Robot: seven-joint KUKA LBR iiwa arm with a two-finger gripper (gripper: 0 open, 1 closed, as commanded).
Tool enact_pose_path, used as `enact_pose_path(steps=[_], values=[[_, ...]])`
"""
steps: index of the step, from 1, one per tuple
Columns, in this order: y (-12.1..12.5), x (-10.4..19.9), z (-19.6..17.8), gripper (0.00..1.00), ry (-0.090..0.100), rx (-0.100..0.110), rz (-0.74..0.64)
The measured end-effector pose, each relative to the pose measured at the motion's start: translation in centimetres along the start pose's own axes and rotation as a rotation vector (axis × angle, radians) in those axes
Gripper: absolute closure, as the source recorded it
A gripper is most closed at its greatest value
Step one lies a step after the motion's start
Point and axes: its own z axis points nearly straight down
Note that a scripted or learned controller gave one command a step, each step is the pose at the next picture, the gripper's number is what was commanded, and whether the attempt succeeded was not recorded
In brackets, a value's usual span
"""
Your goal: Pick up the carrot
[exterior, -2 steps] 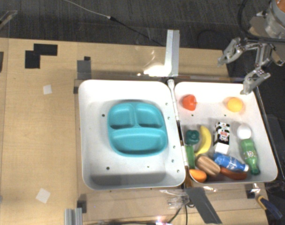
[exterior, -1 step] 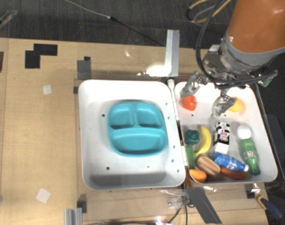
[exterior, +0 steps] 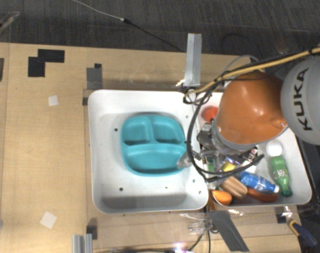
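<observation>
An orange, rounded piece that looks like the carrot (exterior: 221, 196) lies in the front left corner of the right bin (exterior: 302, 181). It is next to a tan bun-like toy (exterior: 234, 186). My gripper (exterior: 217, 156) hangs below the orange wrist band (exterior: 252, 109), low over the left side of the right bin. It sits just behind the carrot and the bun. The wrist and cables hide most of the gripper and whatever lies directly beneath it.
The left bin (exterior: 105, 157) holds a teal divided plate (exterior: 152, 144). The right bin also holds a blue bottle (exterior: 259, 183), a green bottle (exterior: 280, 174), a brown sausage-like toy (exterior: 262, 196), a yellow piece (exterior: 229, 167) and a red-orange item (exterior: 209, 113) at the back.
</observation>
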Motion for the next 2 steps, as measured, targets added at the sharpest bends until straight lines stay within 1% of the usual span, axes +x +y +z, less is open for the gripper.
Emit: enact_pose_path(steps=[1, 2], values=[[-0.2, -0.4, -1.5, 1.0, -0.012, 0.011, -0.006], [-6.0, 5.5, -0.4, 1.0, -0.005, 0.009, 0.196]])
